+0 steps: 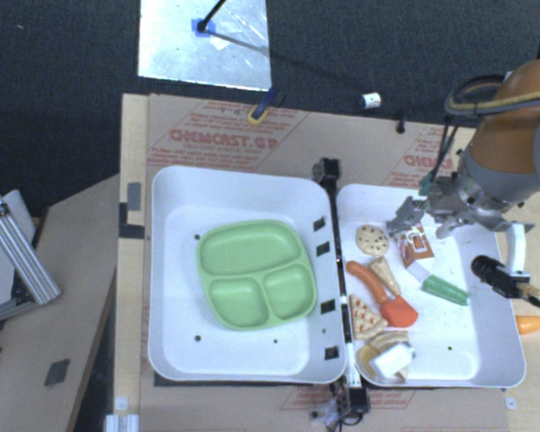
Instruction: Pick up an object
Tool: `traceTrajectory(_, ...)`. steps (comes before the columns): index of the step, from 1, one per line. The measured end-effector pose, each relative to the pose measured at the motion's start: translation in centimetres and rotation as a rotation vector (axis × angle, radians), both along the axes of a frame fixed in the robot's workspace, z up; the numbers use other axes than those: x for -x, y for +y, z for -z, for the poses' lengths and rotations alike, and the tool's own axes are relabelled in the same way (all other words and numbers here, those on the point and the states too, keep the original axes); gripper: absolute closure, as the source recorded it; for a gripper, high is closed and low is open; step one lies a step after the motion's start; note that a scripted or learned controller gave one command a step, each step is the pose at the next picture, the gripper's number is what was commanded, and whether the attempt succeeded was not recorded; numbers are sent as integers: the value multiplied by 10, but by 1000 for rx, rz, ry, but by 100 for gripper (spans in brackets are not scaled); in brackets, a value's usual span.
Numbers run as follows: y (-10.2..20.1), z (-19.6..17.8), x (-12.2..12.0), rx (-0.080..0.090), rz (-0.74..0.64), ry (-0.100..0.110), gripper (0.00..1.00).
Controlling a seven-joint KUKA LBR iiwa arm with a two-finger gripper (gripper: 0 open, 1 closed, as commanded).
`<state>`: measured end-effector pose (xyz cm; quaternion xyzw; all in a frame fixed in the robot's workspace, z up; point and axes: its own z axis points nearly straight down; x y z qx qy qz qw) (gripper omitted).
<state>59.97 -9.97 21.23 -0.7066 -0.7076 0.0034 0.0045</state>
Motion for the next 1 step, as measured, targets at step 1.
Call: traceTrajectory(1,0,-7,-3,2,-2,-13,0)
